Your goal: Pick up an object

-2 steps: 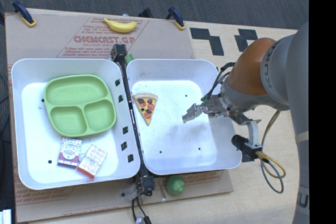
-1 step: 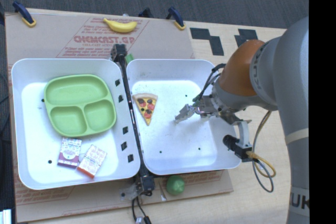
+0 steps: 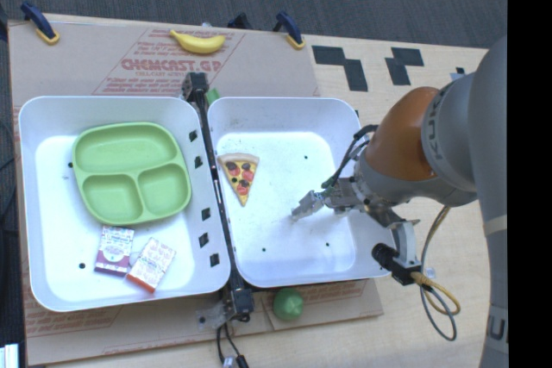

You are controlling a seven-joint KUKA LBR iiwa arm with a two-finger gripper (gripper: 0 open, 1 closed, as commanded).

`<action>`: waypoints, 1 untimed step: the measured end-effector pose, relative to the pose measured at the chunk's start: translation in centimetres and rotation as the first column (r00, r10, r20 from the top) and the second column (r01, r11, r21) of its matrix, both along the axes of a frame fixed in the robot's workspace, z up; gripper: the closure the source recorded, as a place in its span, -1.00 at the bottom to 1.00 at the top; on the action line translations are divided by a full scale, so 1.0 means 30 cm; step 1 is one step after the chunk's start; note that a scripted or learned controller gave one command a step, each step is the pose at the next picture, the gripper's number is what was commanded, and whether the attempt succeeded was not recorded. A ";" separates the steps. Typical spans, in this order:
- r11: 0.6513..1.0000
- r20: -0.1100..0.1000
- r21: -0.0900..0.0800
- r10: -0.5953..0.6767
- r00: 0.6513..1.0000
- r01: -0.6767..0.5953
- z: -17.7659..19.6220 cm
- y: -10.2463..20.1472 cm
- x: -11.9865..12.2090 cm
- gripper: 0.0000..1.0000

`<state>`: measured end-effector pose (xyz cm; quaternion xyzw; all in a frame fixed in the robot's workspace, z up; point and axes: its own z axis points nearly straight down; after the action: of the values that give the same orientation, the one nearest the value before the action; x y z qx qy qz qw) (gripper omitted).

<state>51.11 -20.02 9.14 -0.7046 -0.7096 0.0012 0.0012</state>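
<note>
A toy pizza slice [image 3: 240,174] lies flat in the right bin [image 3: 285,270], near its left wall. My gripper [image 3: 304,208] is low inside the same bin, right of centre, pointing left, about a hand's width right of and below the slice. I see nothing held in it. In the left bin [image 3: 39,211] a green divided plate [image 3: 129,168] rests at the top. Two small snack packets, a dark one [image 3: 115,250] and an orange one [image 3: 152,263], sit below it.
A toy banana [image 3: 198,40] lies on the cardboard behind the bins. A green ball [image 3: 289,303] sits just in front of the right bin. Blue clamps [image 3: 290,28] grip the board's far edge. The arm's wrist [image 3: 405,151] overhangs the right bin's right wall.
</note>
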 end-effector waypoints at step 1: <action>1.000 0.002 0.001 -0.002 1.000 0.002 0.002 -0.036 0.138 -1.00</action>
<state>55.24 -21.10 9.20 -0.7054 -0.7088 0.0003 0.0007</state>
